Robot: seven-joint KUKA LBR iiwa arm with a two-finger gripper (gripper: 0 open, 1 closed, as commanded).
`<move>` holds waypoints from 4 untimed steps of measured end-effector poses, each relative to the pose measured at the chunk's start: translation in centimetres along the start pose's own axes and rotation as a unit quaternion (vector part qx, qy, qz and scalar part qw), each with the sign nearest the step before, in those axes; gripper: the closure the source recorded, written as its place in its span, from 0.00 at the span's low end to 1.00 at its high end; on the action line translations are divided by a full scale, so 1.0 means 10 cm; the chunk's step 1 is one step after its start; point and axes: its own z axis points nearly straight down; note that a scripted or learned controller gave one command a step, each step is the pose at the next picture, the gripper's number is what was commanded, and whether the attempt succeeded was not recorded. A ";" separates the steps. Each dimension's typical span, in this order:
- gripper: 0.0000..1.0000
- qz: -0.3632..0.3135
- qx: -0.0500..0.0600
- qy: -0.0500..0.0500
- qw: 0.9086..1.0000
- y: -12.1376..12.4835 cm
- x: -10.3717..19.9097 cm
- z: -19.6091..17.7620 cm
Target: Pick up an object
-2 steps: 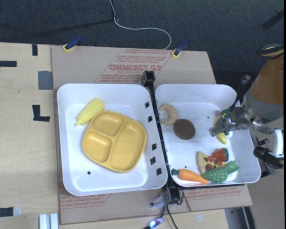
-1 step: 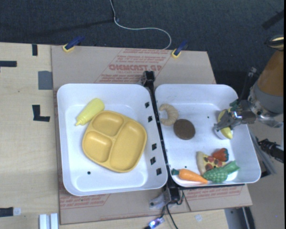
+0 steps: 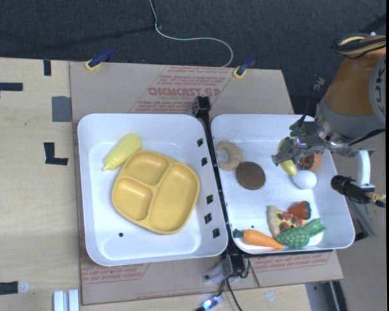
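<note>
Banana (image 3: pixel 288 168) | just below pincer (image 3: pixel 292 150), touching its tips | pincer width: cannot tell | egg (image 3: pixel 305 179) beside, lower right

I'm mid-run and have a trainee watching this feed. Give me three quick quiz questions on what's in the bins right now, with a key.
1. True or false: the yellow divided plate lies in the left bin.
2. Which item lies nearest the divider in the right bin? A. white egg B. ring-shaped bagel C. pizza slice
3. Fill in: the gripper is over the right bin's far right part, beside a small ____ piece and the egg.

Key: 1 true. 2 B. 3 yellow.
</note>
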 end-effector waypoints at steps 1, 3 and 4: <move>1.00 0.000 0.000 0.000 1.000 0.37 0.32 0.05; 1.00 0.002 0.000 -0.001 1.000 0.97 0.71 -0.04; 1.00 0.002 0.000 -0.001 1.000 1.13 0.72 -0.02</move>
